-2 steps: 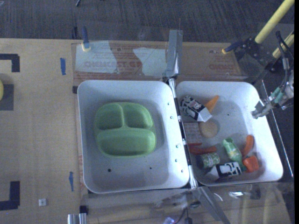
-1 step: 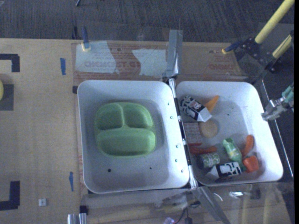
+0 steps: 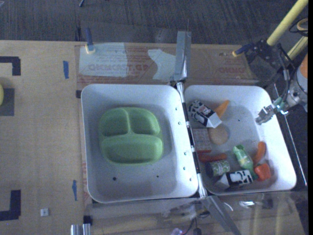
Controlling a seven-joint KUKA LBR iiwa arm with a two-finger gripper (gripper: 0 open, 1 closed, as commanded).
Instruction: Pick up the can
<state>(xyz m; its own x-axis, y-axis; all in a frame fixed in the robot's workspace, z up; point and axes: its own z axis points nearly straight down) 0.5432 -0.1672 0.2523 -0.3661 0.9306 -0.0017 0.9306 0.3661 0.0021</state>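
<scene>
The small dark can with a green label (image 3: pixel 220 168) is lying in the lower middle of the shallow white right bin (image 3: pixel 282 131), crowded by a red strip just above it, a green bottle-shaped toy (image 3: pixel 241 156) to its right and a black-and-white carton (image 3: pixel 239 178) just below, while the upper right of that bin's floor is lying bare. The grey claw (image 3: pixel 268 112) is hanging over the bin's right rim in the right middle of the frame, well apart from the can, and I cannot tell whether it is spread or pressed together. The white left bin (image 3: pixel 93 102) is holding a green divided plastic tray (image 3: pixel 130 135) on the tan table (image 3: pixel 39 131).
</scene>
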